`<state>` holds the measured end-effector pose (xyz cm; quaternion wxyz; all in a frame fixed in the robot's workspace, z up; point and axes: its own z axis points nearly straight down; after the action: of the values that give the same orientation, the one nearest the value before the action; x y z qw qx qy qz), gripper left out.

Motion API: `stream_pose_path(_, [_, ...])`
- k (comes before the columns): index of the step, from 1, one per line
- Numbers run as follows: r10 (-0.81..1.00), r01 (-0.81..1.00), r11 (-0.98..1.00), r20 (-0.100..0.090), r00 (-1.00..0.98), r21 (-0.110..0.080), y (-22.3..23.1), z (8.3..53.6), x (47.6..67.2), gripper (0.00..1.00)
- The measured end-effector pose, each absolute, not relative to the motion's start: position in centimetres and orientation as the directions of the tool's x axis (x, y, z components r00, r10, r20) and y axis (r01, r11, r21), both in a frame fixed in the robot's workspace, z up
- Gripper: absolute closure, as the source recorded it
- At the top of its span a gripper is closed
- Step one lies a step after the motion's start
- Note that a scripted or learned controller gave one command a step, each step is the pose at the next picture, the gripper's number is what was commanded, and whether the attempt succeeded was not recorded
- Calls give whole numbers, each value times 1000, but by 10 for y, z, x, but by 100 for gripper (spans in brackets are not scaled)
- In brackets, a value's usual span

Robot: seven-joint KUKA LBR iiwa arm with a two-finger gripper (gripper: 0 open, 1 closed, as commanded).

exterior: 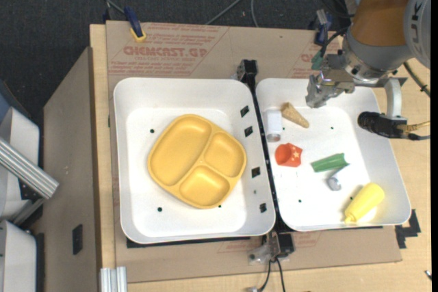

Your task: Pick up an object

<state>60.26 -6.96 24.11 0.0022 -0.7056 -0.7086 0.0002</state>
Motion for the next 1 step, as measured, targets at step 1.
stream_pose_path(1, [1000, 1000, 6, 4, -6, -3, -12, 236, 594, 100])
